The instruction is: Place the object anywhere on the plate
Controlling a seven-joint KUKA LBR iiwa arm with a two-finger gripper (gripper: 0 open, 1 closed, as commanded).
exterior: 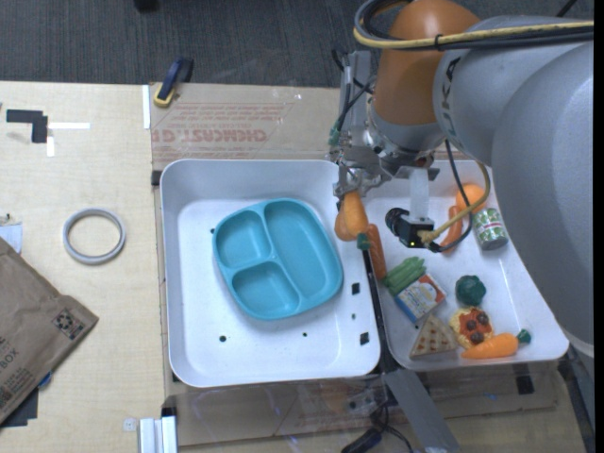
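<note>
Between the bins, fingers (351,196) grip an orange object (351,217) — beside the blue plate (277,257).

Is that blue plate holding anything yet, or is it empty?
Empty. All three compartments of the blue plate show bare blue, and the orange object sits over the bins' shared edge, right of the plate.

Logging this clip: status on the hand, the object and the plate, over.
Hand above the divider between bins, shut on orange toy. Blue plate in left bin, nothing on it. Path to plate clear.
</note>
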